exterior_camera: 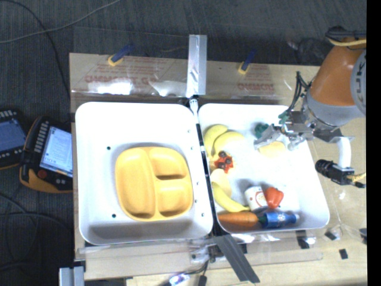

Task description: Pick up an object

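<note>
Bins point(89, 177): you had smooth white plastic, slightly glossy
Tray point(153, 180): yellow plastic, satin sheen
Bananas point(223, 140): toy-like plastic, smooth
Bench point(95, 70): pale wood, matt, under clear film
Floor point(53, 16): dark, ribbed, carpet-like
Arm point(333, 85): orange band looked glossy

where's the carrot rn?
The carrot lies along the near wall of the right bin, at its left corner, beside the blue bottle and just below the banana.
</note>
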### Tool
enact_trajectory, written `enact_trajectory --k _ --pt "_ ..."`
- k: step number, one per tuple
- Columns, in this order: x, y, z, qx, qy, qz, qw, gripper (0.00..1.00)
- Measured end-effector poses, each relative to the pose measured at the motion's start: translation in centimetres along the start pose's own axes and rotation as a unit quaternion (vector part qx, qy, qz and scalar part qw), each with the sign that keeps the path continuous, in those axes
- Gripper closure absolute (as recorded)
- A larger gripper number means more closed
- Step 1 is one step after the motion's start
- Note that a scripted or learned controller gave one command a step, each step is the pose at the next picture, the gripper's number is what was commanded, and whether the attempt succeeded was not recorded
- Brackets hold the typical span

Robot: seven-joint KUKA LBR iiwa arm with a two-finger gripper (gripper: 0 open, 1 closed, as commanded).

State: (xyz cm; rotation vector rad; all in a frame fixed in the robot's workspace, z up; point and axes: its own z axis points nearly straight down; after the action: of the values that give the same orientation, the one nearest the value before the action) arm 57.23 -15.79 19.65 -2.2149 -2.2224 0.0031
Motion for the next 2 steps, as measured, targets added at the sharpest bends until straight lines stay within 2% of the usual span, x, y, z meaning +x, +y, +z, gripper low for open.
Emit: enact_trajectory --k 1,2 --pt "-1.8 4.7 10.2 -0.003 -0.001 -0.192 0.9813 0.00" --pt "-2.4 8.1 10.8 -0.005 -0.005 -0.155 0.9879 0.00"
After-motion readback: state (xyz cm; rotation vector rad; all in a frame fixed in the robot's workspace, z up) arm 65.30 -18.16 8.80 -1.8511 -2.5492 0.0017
